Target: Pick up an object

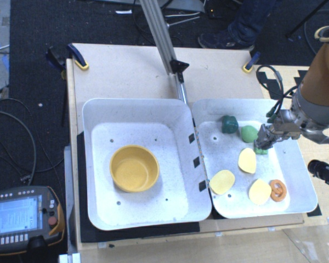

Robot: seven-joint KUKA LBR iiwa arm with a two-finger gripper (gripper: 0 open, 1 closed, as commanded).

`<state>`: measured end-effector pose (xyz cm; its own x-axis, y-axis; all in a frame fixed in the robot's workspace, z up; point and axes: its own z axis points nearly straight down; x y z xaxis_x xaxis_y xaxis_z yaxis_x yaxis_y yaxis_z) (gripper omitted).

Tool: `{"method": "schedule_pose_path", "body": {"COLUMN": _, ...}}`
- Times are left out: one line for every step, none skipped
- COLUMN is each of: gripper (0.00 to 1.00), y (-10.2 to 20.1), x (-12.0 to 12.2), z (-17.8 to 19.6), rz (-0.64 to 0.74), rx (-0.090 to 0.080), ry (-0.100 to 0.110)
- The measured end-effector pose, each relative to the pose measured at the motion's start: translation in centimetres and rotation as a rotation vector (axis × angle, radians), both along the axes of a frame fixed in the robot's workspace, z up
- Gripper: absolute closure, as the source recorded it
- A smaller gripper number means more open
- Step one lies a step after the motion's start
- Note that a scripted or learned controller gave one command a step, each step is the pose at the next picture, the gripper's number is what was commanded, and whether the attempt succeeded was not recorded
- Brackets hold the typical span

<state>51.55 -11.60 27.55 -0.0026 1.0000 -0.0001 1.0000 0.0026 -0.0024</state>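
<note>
Gripper (pixel 262 144) hovering low in right bin (pixel 296 201); grip state unclear. Green ball (pixel 249 132) sitting just beside it, at ten o'clock.

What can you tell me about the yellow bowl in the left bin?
The bowl is round, deep yellow and looks like matte plastic, with a thick rim and a hollow inside that holds nothing. It stands upright, mouth up, on the floor of the left bin, a little left of its middle and toward the near side. Nothing else touches it.

high slanted view over both bins (pixel 137 111)
</note>
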Motion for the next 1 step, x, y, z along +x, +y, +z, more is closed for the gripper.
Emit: {"method": "schedule_pose_path", "body": {"gripper": 0.0, "y": 0.0, "x": 0.0, "z": 0.0, "rz": 0.0, "rx": 0.0, "ry": 0.0}}
